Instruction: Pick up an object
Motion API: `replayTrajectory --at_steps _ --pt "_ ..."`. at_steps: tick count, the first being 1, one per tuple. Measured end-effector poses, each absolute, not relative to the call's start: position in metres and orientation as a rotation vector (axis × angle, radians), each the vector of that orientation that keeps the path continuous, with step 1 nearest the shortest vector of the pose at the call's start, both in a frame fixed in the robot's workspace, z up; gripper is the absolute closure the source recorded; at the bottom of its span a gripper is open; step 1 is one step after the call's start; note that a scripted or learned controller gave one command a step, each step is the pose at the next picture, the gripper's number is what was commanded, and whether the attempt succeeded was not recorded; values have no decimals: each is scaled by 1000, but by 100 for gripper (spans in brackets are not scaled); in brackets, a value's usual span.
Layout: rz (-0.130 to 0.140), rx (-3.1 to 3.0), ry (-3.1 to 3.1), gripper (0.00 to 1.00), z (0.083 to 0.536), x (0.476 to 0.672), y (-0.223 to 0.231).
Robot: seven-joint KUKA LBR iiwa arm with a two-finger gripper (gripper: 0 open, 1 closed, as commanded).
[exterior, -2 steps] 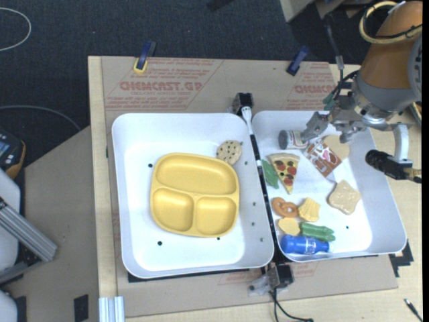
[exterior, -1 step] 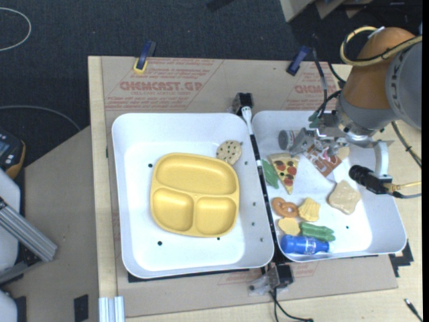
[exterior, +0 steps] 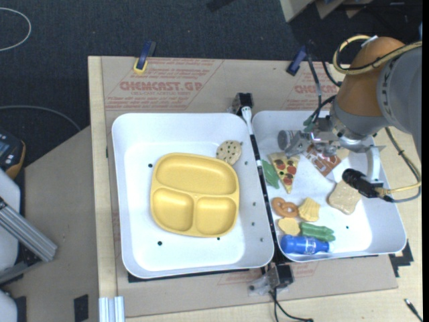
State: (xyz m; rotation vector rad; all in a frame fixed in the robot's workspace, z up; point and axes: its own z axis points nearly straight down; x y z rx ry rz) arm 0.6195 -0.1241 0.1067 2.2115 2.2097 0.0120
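My gripper [exterior: 310,141] hangs low over the back of the right bin [exterior: 389,233], beside a red-brown strip of toy food [exterior: 325,162]. Just in front of it lie a pizza slice [exterior: 286,170] and a green leaf-shaped piece [exterior: 269,173]. A slice of toast [exterior: 344,198] rests to the right. Nearer the front are a brown pretzel [exterior: 285,208], a yellow piece [exterior: 309,210], a green pepper [exterior: 318,231] and a blue can [exterior: 305,245]. I see nothing between the fingers.
The left bin [exterior: 131,180] holds a yellow divided plate [exterior: 194,193] and a chocolate-chip cookie [exterior: 229,151] at its back right corner. The grey arm with its orange band [exterior: 365,86] reaches in from the upper right. The two bins meet at a narrow rim [exterior: 258,180].
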Motion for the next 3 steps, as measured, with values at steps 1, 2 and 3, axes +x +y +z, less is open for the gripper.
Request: replayTrajectory --at_steps 1,2,3 --pt "13 2204 2201 100 118 622 -127" --pt "5 2217 2219 100 162 626 -126" --pt "8 2214 2217 100 225 635 -127"
